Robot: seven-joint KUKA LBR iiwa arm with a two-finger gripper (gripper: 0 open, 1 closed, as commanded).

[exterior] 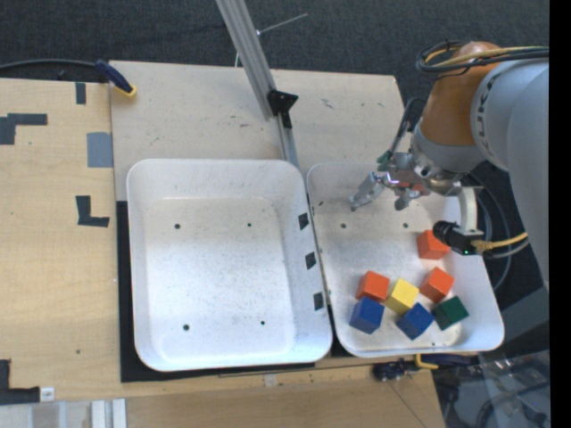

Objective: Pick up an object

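- Camera view, and we start big: the wooden surface carries the whole set-up.
- Next, the grey arm reaches in from the right, with its orange band above the wrist.
- Two white bins lie side by side. The left bin and the right bin meet rim to rim down the middle, and every candidate for this pick lies in the right one.
- The claw hangs over the far end of the right bin. It is released, with fingers spread, nothing between them and bare bin floor beneath.
- On to the cluster of cubes at the near end of the right bin. We see orange, yellow, blue and green, packed close, several of them touching. We'd say fingers would struggle to get down between them.
- The lone orange cube sits near the bin's right wall, apart from the pack and nearest the claw. That's our choice, since its sides look free.
- We judge these cubes to be light, stiff little blocks, not fragile. Their flat faces look smooth, so they may slip.
- The hold we'd call for is across two opposite flat faces. The fingers should close squarely on them, never on the corners, or the cube may twist out.
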